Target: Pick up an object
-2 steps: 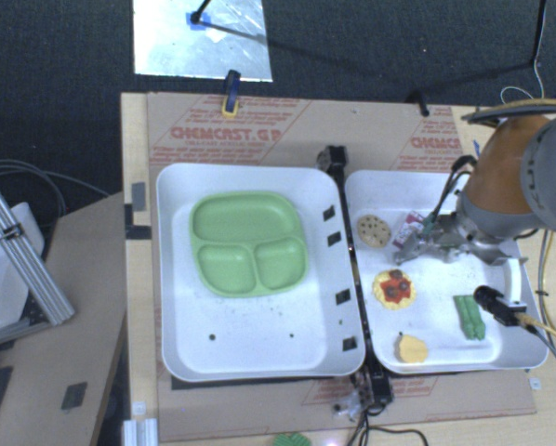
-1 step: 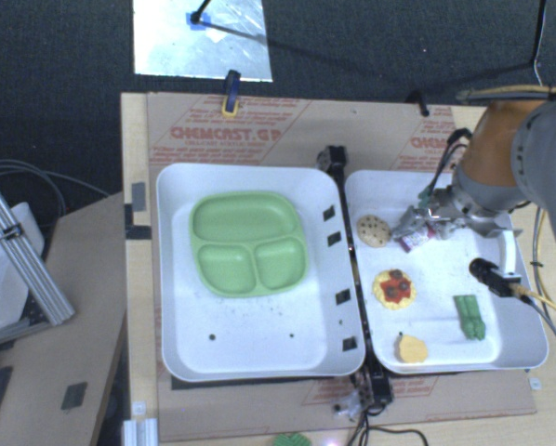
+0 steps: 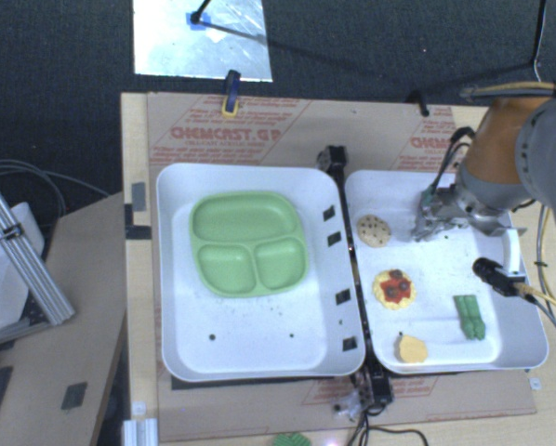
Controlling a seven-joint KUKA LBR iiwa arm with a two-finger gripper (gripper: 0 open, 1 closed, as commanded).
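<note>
Dark carpet all round, with a tan table point(image 3: 287, 128) printed in red lettering under two white bins set side by side, touching along the middle.

Left bin point(image 3: 259, 337): holds one green divided plate point(image 3: 250, 244) with three compartments, lying flat toward the bin's far edge. Bare white floor along the near edge and both near corners.

Right bin point(image 3: 520, 342): holds four small toy foods.
- One chocolate-chip cookie point(image 3: 374, 230) by the inner wall, toward the far edge.
- One round yellow piece with red topping point(image 3: 394, 288), just nearer than the cookie.
- One pale yellow wedge point(image 3: 411, 348) at the near edge, close to the inner corner.
- One green bundled vegetable piece point(image 3: 469, 316) toward the near outer corner.

All four apart from one another, none stacked. Open floor in the bin's middle and along the far edge.

Gripper point(image 3: 433, 223) low over the right bin's far half, just beside the cookie on its outer side, not touching it as far as can be seen. Nothing seen held. Whether open or closed: cannot tell at this size and angle. Grey arm with orange band point(image 3: 496, 151) over the far outer corner.
</note>
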